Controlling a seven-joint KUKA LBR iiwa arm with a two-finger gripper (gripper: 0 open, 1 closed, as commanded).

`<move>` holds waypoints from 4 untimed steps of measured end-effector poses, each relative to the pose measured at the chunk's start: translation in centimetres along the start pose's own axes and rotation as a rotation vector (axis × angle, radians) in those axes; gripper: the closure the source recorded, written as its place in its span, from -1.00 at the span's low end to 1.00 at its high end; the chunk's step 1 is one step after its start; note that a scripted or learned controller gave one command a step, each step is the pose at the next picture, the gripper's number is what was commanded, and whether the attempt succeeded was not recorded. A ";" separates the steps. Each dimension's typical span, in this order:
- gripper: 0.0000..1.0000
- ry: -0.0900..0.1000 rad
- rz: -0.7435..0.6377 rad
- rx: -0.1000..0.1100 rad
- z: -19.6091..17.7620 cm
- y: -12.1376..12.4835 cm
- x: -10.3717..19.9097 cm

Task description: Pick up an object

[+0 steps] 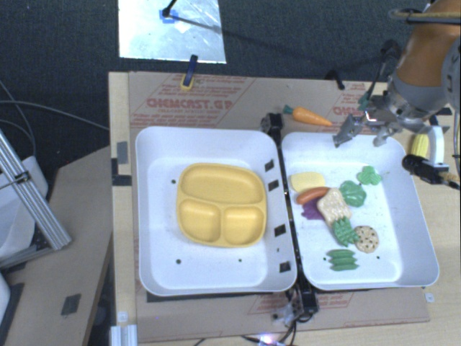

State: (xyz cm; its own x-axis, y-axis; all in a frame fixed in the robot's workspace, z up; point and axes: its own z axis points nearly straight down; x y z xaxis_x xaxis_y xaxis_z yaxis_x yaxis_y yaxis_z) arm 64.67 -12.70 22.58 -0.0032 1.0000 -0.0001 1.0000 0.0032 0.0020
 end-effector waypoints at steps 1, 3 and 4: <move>-1.00 0.000 0.007 0.009 8.1 -4.5 -4.2; -1.00 0.003 -0.007 -0.004 3.9 -8.9 9.7; -1.00 0.001 0.003 0.004 4.1 -12.1 9.8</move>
State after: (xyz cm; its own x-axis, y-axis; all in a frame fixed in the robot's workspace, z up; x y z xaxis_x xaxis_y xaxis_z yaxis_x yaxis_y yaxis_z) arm 52.54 -2.94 18.41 -0.0001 1.0000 0.0009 1.0000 0.0001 -0.0017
